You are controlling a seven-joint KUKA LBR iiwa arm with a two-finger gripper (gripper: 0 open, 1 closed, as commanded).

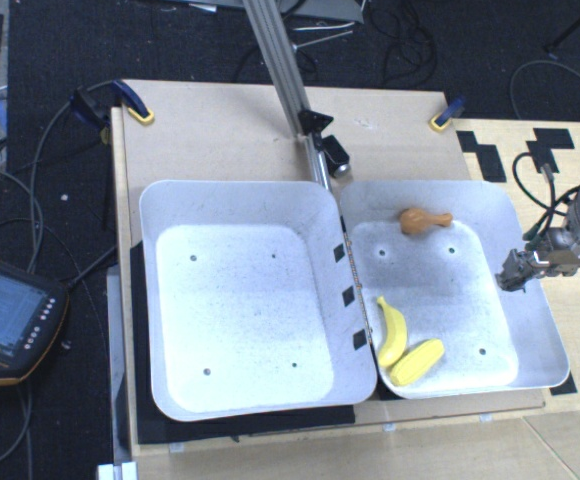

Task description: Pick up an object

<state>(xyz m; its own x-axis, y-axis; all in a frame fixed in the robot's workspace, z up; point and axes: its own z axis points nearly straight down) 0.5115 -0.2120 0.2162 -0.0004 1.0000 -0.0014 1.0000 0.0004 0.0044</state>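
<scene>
Camera view is showing the right bin (530,298) carrying three small toys while the gripper (515,273) is hanging at its right rim.

Nearest the front edge, a yellow oblong piece (416,362) is lying touching the lower end of a yellow banana (391,330); both are looking like light, stiff, smooth plastic, likely to slip unless they are pinched across the narrow middle. Farther back, well apart, an orange drumstick-shaped toy (423,221) is lying on its side, and its thin handle is probably offering the surest hold. Whether the tool is spread or pressed together I cannot tell, it being small and blurred; nothing is showing in its grasp. Beside it, the left bin (155,268) is lying.
</scene>
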